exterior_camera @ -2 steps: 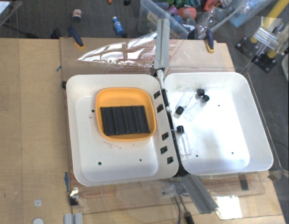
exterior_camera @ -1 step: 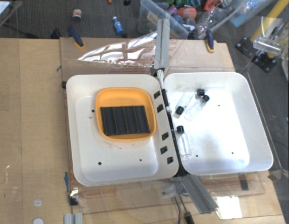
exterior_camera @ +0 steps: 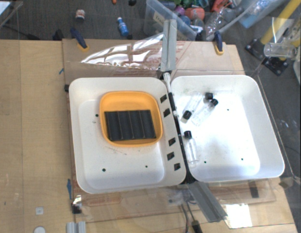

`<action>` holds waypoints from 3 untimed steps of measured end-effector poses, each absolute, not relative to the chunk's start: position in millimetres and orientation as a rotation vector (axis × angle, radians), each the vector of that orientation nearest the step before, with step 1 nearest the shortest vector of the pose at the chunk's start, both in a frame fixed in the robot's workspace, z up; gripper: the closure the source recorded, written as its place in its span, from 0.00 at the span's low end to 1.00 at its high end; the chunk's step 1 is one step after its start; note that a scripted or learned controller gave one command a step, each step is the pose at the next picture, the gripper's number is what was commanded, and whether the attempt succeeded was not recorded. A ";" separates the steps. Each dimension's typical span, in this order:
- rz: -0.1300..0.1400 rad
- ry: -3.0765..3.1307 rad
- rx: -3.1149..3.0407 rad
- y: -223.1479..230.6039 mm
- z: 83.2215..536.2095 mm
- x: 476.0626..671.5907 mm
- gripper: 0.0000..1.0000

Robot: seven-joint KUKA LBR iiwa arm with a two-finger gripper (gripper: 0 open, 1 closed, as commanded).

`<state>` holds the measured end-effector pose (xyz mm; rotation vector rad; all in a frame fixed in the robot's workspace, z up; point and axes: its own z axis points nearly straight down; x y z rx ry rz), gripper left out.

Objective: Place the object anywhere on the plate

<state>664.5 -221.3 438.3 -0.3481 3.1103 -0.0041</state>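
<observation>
Squarely on orange plate (exterior_camera: 131,96), black ribbed block (exterior_camera: 129,124), left bin (exterior_camera: 87,152), clear vials (exterior_camera: 196,108) in right bin (exterior_camera: 238,140)

A dark ribbed rectangular object (exterior_camera: 129,124) lies flat on the orange plate (exterior_camera: 108,103), left bin.

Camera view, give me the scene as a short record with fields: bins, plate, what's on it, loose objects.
left bin: holds the plate
plate: orange, squarish, lying flat
on plate: dark ribbed block, lying flat at its middle
right bin: holds clear vials with black caps
vials: three near the top centre, one by the divider
divider: strip with black tabs between the bins
task state: the block already rests on the plate
</observation>
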 end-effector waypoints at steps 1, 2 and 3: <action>-0.005 3.061 -0.654 -220.9 438.2 668.2 1.00; -0.007 2.893 -1.193 -221.6 438.3 668.0 1.00; -0.008 2.589 -1.760 -221.5 437.8 668.0 1.00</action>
